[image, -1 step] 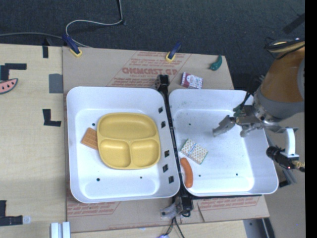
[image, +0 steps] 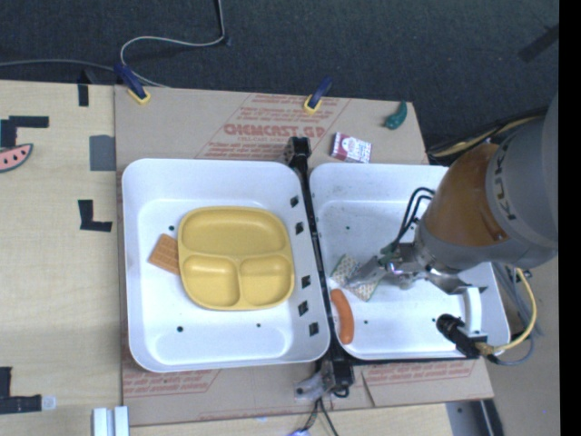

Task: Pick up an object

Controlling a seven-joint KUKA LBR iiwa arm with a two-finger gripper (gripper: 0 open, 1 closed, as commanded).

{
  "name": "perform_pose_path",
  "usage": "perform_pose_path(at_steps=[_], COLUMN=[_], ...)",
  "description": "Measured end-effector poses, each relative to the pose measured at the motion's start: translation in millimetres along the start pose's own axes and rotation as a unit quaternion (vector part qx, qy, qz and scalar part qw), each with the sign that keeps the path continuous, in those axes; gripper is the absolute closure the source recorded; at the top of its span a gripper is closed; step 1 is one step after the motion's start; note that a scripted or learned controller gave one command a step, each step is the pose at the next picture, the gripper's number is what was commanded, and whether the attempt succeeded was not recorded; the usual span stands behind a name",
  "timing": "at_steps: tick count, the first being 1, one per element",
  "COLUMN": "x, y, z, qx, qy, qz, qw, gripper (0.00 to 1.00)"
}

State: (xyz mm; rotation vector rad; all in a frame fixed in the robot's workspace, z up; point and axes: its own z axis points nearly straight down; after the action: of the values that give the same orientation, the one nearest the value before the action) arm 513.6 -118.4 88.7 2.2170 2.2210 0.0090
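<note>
1. Orange sausage-shaped toy, soft-looking (image: pixel 343 316) — lies lengthwise against the left wall of the right shallow white plastic bin (image: pixel 363 198), at its near end. A candidate for the pick, just beside item 2.
2. Small patterned grey-and-tan packet, flat and crinkled (image: pixel 355 278) — on the right bin's floor just above the sausage toy. The likelier target, judged by where the tool points.
3. Two-finger metal tool (image: pixel 372 269) on the grey arm with orange band (image: pixel 472 212) — reaches in from the right, tip at or on the packet's edge. Whether its fingers are apart or closed, I cannot tell; contact cannot be confirmed either.
4. Yellow three-compartment plastic tray (image: pixel 238 255) — sits in the left shallow white plastic bin (image: pixel 145 243), partly over a flat brown wafer-like piece (image: pixel 164 254) at its left.
5. Handling note — a flat packet needs the fingers straddling one raised edge, pressed low to the floor; keep clear of the sausage toy and the bin wall, then lift straight up.
</note>
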Motion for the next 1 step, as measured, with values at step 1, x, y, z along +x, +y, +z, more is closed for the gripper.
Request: perform_pose_path(at_steps=[1], x=[0.4], y=[2.5], z=[-11.9], qx=[-0.003], qy=[0.001], qz=[0.001], qw=[1.0], gripper=[1.0])
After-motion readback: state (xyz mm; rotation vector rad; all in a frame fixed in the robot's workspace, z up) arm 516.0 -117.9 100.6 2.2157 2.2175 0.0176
